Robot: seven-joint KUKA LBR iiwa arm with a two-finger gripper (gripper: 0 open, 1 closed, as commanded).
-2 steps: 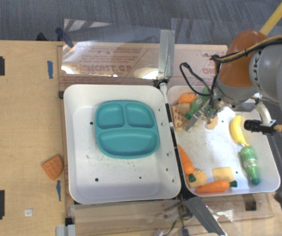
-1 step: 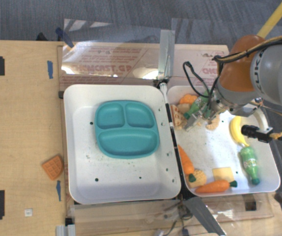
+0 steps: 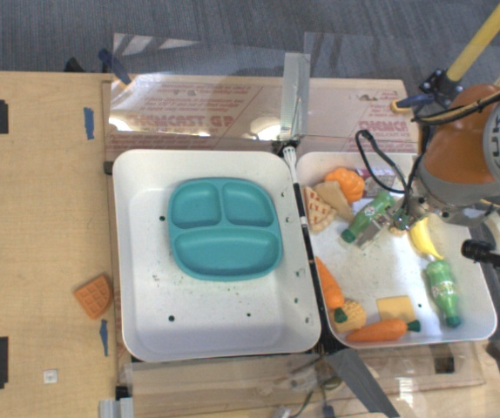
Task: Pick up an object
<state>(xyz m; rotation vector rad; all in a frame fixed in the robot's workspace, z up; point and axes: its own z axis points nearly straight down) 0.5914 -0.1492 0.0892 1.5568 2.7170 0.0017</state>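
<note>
My gripper reaches into the right bin from the right, low over its back half. Its tip is right against the right end of a green bottle that lies tilted on the bin floor. A yellow banana lies just to the gripper's right. Also in this bin are an orange fruit, a waffle piece, a second green bottle, a cheese block, and two carrots.
The left bin holds a teal divided plate. A loose orange waffle lies on the bench left of the bins. A black cable loops above the right bin's back edge. A corn piece sits by the front carrot.
</note>
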